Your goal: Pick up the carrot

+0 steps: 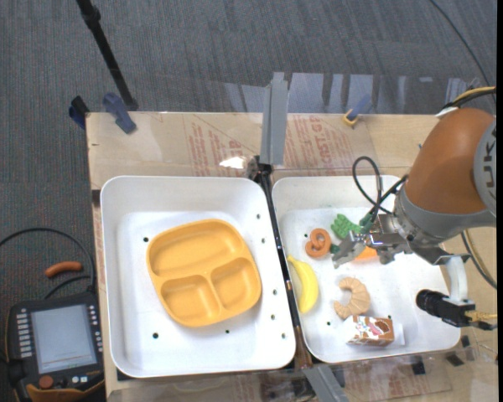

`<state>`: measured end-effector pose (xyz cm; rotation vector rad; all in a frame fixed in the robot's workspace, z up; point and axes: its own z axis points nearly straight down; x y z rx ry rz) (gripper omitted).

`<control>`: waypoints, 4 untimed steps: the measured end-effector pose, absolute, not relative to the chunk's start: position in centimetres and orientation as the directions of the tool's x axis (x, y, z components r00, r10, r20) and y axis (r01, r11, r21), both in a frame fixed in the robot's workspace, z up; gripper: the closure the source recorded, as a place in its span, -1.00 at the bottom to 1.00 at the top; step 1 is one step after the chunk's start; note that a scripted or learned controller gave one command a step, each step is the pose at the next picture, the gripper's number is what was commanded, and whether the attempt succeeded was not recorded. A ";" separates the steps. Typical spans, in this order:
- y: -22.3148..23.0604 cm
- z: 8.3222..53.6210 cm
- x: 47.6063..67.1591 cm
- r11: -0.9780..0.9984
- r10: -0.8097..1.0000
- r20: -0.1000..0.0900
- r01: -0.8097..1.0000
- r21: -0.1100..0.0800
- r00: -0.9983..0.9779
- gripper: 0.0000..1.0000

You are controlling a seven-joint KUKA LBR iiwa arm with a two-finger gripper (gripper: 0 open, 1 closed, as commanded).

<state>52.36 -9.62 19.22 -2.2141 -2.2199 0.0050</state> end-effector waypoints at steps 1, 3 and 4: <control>-10.3 13.9 60.4 -0.006 1.000 0.002 1.000 -0.005 0.007 -1.00; -9.3 9.4 60.7 0.203 0.979 0.005 0.979 -0.004 -0.203 1.00; -1.9 18.5 56.5 0.069 0.998 0.001 0.998 -0.005 -0.069 1.00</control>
